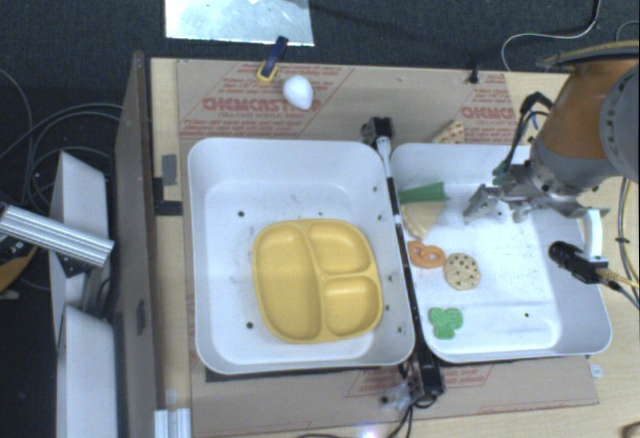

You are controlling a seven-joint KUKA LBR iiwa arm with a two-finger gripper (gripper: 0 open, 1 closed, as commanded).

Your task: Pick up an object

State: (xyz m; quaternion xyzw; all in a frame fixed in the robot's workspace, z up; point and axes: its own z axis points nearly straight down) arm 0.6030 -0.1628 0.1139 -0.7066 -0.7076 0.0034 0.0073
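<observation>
The right bin [560, 326] holds several small toy foods. A green block [425, 192] lies at its back left, with a pale tan piece [416, 219] just in front of it by the divider. An orange pretzel [427, 255] and a brown cookie [461, 271] lie mid-left. A green leafy piece [446, 321] sits near the front left. My gripper [485, 203] hangs low over the back middle of this bin, right of the green block and apart from it. Nothing is visibly held.
The left bin [220, 176] holds a yellow divided plate [318, 278]. On the bench behind the bins lie a white egg [298, 91], a small yellow-and-blue item [270, 61] and a tan cracker [452, 132]. The grey and orange arm [590, 126] covers the right bin's back right corner.
</observation>
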